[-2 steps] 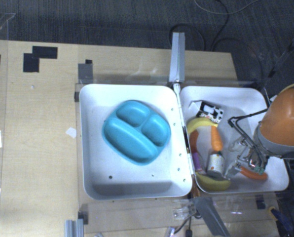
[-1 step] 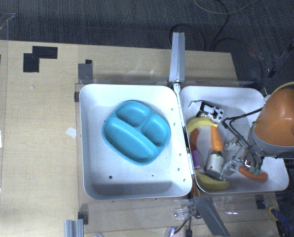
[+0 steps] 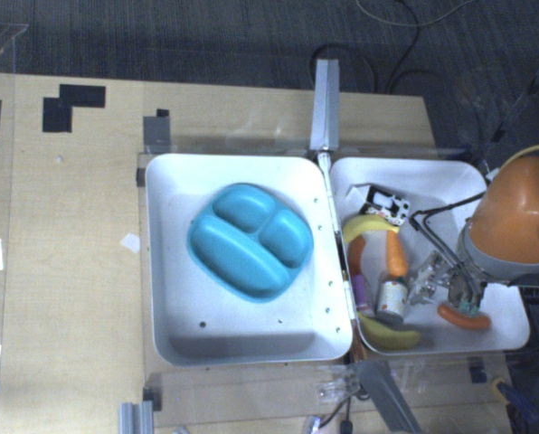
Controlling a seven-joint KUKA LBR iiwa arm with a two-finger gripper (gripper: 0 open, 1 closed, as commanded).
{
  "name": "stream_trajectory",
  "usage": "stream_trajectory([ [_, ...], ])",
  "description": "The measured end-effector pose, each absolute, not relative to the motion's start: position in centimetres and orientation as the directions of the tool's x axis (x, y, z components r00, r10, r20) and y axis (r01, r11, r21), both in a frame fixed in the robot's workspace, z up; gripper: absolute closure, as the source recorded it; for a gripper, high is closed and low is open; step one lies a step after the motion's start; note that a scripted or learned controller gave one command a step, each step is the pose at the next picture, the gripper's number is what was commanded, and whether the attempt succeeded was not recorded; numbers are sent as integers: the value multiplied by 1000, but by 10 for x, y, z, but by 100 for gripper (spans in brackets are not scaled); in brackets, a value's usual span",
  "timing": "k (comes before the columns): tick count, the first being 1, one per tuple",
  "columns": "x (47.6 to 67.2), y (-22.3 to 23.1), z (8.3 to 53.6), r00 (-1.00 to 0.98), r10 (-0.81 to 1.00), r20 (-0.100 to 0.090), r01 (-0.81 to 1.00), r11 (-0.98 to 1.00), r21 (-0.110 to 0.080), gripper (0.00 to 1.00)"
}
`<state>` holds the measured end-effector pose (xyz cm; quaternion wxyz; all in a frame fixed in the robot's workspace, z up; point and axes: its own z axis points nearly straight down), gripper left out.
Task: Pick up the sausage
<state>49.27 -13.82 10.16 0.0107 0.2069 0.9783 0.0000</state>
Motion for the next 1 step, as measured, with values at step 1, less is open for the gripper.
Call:
stream_trajectory([
  [1, 493, -138, 102, -914, 405, -21, 405, 914, 4, 0],
])
